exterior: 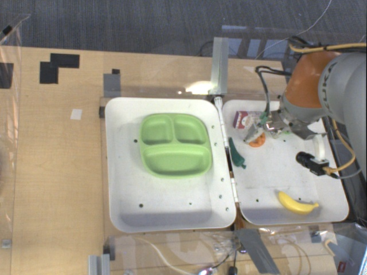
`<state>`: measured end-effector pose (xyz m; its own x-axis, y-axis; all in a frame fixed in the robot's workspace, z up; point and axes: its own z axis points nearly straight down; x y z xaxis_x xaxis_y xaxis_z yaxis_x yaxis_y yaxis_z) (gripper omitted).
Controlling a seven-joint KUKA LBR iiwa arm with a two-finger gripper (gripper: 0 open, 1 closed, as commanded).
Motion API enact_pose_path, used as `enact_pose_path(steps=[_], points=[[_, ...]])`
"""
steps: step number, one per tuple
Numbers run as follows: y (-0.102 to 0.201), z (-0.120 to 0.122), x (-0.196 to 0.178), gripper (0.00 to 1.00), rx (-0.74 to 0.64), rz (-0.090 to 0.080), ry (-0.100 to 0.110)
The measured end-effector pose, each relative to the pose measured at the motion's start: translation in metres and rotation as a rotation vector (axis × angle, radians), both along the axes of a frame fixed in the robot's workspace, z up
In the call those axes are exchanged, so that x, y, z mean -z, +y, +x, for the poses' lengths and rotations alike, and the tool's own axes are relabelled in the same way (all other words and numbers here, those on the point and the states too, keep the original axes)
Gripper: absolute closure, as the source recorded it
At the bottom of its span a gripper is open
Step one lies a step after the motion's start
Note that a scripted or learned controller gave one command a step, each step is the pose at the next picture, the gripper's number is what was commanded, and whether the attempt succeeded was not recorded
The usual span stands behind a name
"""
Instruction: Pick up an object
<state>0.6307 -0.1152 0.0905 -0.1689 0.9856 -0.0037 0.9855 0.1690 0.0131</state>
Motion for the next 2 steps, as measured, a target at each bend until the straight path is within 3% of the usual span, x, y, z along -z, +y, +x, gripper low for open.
enact_pose_path(steps=[1,2], points=[[0.001,0.002,-0.013,1.0,-0.001,0.001,-0.007],[0.051,0.011,-0.096,1.0,0.099,0.002,0.007]])
